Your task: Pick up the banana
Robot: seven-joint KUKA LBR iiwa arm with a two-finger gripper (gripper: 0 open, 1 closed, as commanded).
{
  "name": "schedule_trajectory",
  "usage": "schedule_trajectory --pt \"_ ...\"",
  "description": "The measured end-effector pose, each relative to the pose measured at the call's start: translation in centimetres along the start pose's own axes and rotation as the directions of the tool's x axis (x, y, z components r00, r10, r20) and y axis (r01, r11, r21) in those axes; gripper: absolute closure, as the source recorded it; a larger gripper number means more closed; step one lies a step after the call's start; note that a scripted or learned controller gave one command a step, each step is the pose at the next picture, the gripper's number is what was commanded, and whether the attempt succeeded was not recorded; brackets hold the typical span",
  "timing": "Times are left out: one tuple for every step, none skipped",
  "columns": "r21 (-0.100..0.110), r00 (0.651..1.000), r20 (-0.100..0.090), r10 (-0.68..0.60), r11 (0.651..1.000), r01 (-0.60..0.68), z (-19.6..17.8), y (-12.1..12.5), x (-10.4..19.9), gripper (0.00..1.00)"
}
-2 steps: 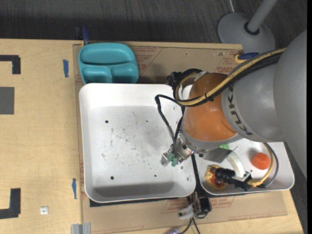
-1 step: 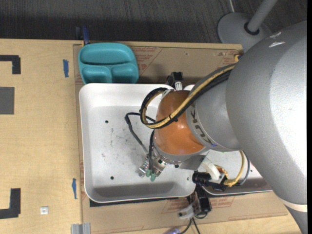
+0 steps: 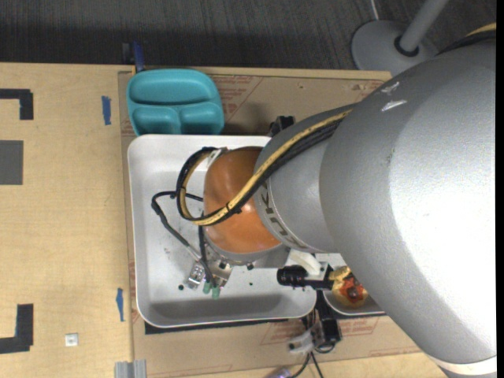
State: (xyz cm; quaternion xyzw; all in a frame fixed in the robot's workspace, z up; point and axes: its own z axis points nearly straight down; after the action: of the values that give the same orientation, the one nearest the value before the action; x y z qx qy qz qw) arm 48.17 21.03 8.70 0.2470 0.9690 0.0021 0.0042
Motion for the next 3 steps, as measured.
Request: schedule_trajectory --pt "-0.003 1.0 0.002 0.001 1.0 -0.001 -1.0 0.1 0.0 1.0" --pt "-0.006 1.0 0.004 0.003 1.0 -0.003 -2.0 0.1 -0.1 1.0" --pt "-0.009 1.0 0.006 0.003 1.0 -0.003 -3.0 0.2 -0.1 1.0"
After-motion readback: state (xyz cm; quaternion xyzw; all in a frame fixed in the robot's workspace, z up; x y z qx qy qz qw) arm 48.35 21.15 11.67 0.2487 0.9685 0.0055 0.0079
